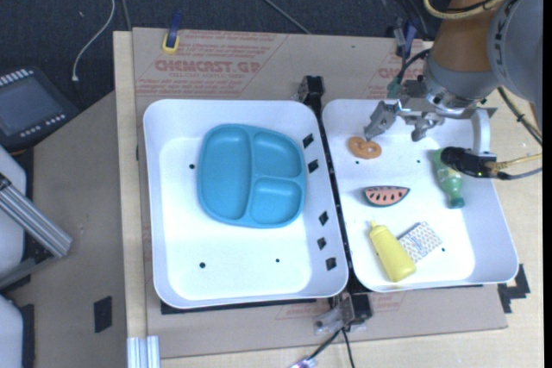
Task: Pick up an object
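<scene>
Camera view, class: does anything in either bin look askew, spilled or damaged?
Nothing is spilled or broken. The yellow bottle lies on its side in the right bin, and the green bottle lies tipped over too. The blue plate sits flat in the left bin.

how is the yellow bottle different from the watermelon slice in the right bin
The yellow bottle is plain yellow; the watermelon slice is pink-red with dark seeds and a green rind edge. The bottle is the larger and longer of the two; the slice is a small half-round wedge. The bottle lies at a slant, cap toward the far side, beside a checkered packet; the slice lies crosswise with nothing touching it. Both lie flat in the right bin.
</scene>
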`<state>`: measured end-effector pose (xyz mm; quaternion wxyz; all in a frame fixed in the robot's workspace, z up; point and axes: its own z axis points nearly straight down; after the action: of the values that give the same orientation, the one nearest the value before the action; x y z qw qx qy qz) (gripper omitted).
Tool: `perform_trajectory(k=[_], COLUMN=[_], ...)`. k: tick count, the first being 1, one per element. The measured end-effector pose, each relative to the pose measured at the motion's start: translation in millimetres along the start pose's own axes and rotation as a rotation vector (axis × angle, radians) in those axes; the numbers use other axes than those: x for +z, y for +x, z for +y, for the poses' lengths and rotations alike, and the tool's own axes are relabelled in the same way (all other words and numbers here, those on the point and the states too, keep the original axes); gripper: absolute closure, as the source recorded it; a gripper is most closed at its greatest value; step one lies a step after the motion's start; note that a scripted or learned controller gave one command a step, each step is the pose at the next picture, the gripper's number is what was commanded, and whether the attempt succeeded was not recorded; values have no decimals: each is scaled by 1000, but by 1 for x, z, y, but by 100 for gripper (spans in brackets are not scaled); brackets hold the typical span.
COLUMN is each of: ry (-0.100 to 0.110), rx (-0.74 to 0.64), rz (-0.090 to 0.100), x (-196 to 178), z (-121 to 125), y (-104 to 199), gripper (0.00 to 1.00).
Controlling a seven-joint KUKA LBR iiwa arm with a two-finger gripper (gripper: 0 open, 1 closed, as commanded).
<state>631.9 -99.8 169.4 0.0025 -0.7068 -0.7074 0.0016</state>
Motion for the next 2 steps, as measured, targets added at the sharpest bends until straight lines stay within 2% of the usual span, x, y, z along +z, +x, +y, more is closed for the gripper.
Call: perform_trajectory(k=[1, 2], ry=[1, -1], rx=[2, 1], rz=[0, 0], x=[55, 86], z=[-3, -3], y=[-10, -9], gripper=[0, 0])
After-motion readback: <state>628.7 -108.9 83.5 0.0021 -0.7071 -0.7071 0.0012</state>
